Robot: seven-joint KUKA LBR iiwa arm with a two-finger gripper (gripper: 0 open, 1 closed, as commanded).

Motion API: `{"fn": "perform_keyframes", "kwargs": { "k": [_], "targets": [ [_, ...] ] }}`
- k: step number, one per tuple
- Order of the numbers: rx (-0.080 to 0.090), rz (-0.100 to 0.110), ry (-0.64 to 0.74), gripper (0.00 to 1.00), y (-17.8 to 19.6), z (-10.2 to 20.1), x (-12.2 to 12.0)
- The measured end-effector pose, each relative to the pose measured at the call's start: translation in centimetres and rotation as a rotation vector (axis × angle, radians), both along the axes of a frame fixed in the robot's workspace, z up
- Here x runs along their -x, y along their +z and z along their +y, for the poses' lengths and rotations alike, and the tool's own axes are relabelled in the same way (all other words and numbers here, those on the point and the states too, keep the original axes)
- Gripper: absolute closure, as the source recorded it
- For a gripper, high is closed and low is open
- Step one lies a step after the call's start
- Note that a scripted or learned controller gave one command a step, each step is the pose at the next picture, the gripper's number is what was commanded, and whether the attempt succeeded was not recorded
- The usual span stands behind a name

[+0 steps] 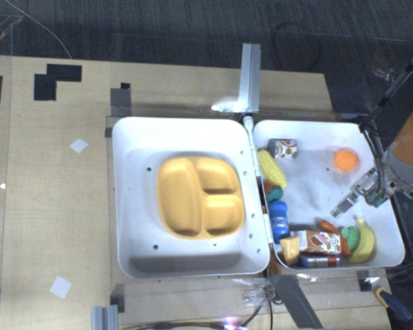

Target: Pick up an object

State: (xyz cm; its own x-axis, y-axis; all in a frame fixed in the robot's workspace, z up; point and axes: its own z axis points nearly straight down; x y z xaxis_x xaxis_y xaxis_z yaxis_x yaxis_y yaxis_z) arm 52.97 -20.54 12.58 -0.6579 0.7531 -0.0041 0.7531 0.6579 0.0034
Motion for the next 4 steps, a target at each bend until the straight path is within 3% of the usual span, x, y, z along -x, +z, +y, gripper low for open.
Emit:
{"fn": "perform_keyframes", "kwargs": {
  "k": [1, 2, 3, 4],
  "targets": [
    [-0.001, -0.001, -0.275, 0.00, -0.4, 0.0, -0.1],
    [0.001, -0.010, -0.328, 0.00, -3.6, 3.5, 2.4],
    [0.007, -0.023, 0.014, 0.00, -3.4, 1.8, 3.4],
    [-0.001, -0.012, -0.091, 0.00, -3.6, 6.5, -2.3]
  ]
}}
